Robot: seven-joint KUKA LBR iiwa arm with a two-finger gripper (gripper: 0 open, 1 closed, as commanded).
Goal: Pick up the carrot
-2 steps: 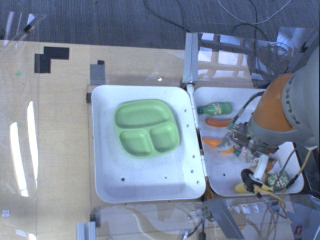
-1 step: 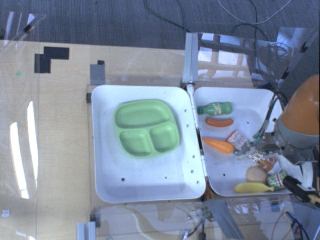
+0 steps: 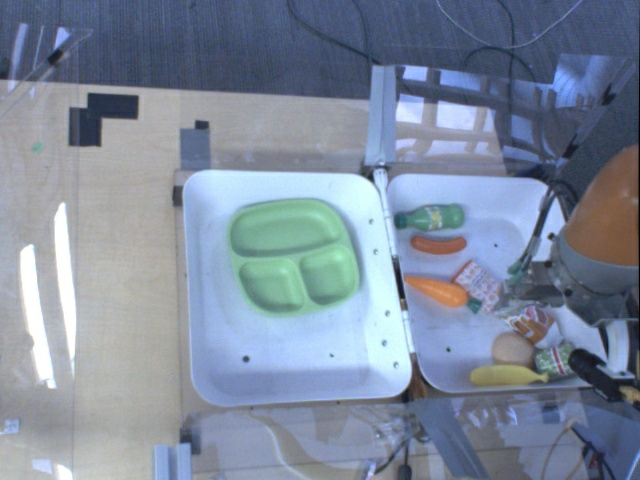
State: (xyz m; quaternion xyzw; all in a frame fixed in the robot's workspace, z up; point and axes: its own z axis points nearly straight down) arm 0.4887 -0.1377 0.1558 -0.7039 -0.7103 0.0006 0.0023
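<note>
Right of the green three-compartment plastic tray (image 3: pixel 294 255), across the divider, sits the second shallow white bin (image 3: pixel 470 363), and that's where the small orange plastic carrot (image 3: pixel 437 290) lies: flat on the bin floor, near the bin's left wall, tip pointing back toward the tray. Just above it is a short red-orange sausage-shaped toy (image 3: pixel 438 244), then a little green-and-yellow bottle (image 3: pixel 430 217). Touching or nearly touching the carrot's thick end is a red-and-white printed packet (image 3: pixel 479 282).

Grey arm w/ orange band (image 3: pixel 605 218) comes in from the far side of that bin. Claw (image 3: pixel 522 286) hangs just past the packet, on the side away from the tray, so it's near the carrot's thick end but not on it. Can't tell if it's released or clenched; nothing visible in its grip.

Risks from here, as I judge it:
- Packet sits btw claw and carrot, so a straight descent prob. grabs or shoves the packet instead.
- Carrot is smooth and tapered; a pinch near the thin end could squirt it out.
- Red-orange toy looks similar in colour and is close, so it's easy to target wrongly.
- Beige egg-shaped toy (image 3: pixel 513 348) and yellow banana (image 3: pixel 508 375) crowd the claw's near side, so there's little room to reposition.
</note>
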